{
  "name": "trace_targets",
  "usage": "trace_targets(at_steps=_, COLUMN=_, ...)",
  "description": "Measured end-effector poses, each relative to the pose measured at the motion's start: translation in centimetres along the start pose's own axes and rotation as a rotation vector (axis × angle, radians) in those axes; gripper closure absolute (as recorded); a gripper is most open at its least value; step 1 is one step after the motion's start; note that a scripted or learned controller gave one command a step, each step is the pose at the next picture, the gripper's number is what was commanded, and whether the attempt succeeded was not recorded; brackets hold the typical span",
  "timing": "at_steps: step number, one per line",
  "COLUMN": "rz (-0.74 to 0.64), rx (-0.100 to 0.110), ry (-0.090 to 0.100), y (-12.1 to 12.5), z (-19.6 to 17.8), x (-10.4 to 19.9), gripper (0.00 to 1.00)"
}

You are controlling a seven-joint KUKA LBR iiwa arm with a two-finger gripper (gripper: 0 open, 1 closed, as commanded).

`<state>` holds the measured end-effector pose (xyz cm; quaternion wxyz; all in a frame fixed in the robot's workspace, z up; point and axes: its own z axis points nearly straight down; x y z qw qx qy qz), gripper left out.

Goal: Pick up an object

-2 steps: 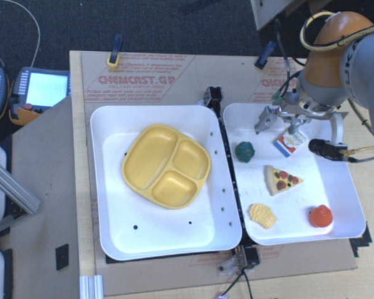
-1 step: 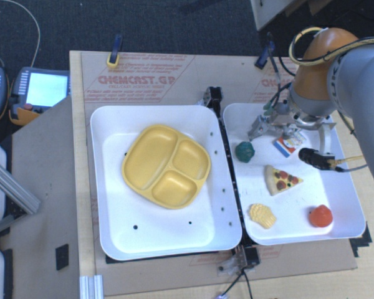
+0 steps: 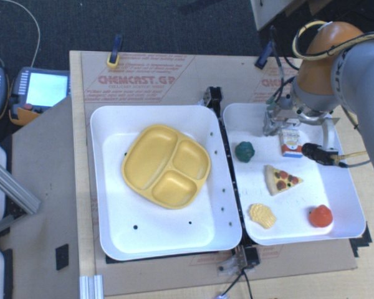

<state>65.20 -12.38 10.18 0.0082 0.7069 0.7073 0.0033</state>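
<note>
Low in the frame, close to the camera, a yellow ridged piece [image 3: 262, 215] and a red tomato-like ball [image 3: 321, 216] lie along the lower edge of the right bin [image 3: 355, 199], with a pizza slice [image 3: 281, 180] just above them and a dark green ball [image 3: 244, 151] toward the bin's left wall. The left bin [image 3: 106, 167], in the middle of the frame, carries a yellow compartment plate [image 3: 167, 166].

At the upper right, the gripper [image 3: 287, 126] is down in the upper part of the right bin, right over a small carton [image 3: 291, 143], white with red and blue print. Whether the claw is spread or pressed together I cannot tell.

Judging by its place under the claw, the carton is the likely target. It looks light and boxy, probably stiff enough to pinch across its flat sides, though smooth faces could slip. It stands near the bin's upper wall, well apart from the other toys.
</note>
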Motion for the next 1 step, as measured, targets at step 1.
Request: trace_targets(at_steps=1, rz=-0.001, rx=0.010, ry=0.006, y=0.77, z=-5.95, x=0.67, gripper=1.00)
